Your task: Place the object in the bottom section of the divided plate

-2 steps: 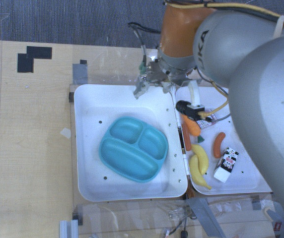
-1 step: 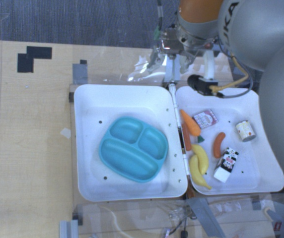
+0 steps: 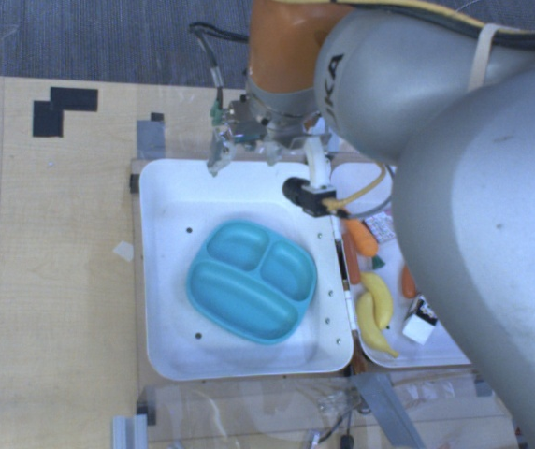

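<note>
The blue divided plate (image 3: 252, 281) lies in the left white bin (image 3: 169, 251), tilted a little clockwise. Its long bottom section (image 3: 242, 309) runs along the near-left side and holds nothing; the two smaller sections sit above it, also bare. My gripper (image 3: 246, 155) hangs over the far edge of the left bin, above and behind the plate, under the orange wrist band (image 3: 281, 45). It is open, with nothing between its fingers. A carrot (image 3: 362, 237), a banana (image 3: 376, 312) and a small white-and-black block (image 3: 419, 326) lie in the right bin (image 3: 408, 355).
The grey arm covers most of the right bin and the right side of the view. A black fitting with a yellow cable (image 3: 303, 195) hangs by the divider between the bins. Another small orange item (image 3: 408, 281) and a printed packet (image 3: 380, 224) lie beside the carrot.
</note>
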Controlling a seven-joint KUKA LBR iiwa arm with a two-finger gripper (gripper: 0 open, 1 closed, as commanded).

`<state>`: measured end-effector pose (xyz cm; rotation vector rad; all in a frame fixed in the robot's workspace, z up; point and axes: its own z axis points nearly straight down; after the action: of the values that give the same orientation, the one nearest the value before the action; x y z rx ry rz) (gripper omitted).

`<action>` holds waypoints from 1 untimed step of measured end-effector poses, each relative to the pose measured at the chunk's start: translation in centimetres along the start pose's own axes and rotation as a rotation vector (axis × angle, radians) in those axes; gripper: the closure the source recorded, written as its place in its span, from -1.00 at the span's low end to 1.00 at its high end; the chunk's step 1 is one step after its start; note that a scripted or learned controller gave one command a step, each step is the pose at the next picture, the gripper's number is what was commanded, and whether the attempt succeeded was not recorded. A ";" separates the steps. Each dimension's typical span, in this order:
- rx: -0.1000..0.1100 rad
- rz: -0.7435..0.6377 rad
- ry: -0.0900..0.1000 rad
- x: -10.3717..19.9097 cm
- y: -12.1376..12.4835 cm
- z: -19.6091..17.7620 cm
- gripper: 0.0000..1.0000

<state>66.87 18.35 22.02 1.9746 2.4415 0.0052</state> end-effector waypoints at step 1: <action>-0.008 -0.388 -0.002 1.8 0.5 -15.1 -1.00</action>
<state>66.91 20.15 37.09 1.4637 2.7703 0.0122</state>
